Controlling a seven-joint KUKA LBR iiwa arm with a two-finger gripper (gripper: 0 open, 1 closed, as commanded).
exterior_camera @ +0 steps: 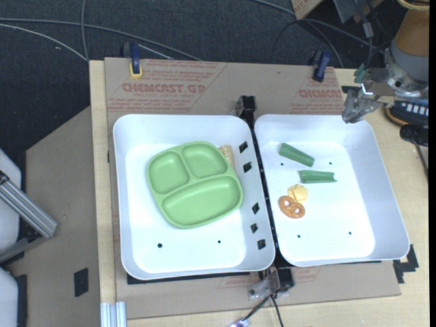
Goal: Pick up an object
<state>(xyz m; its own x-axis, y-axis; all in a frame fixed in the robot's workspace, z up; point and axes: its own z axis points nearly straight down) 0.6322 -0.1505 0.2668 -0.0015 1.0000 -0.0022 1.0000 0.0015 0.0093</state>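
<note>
In the right bin lie two green pieces, one nearer the back and one just below it. A brown pretzel and a small yellow piece rest together near the bin's left side. My gripper hangs over the back right corner of the right bin, well away from these objects. Nothing shows between its fingers.
The left bin bears a green divided plate, with a small tan object at its back right edge. Black clips run along the seam between the bins. Clamps and cables lie beyond the board's far edge.
</note>
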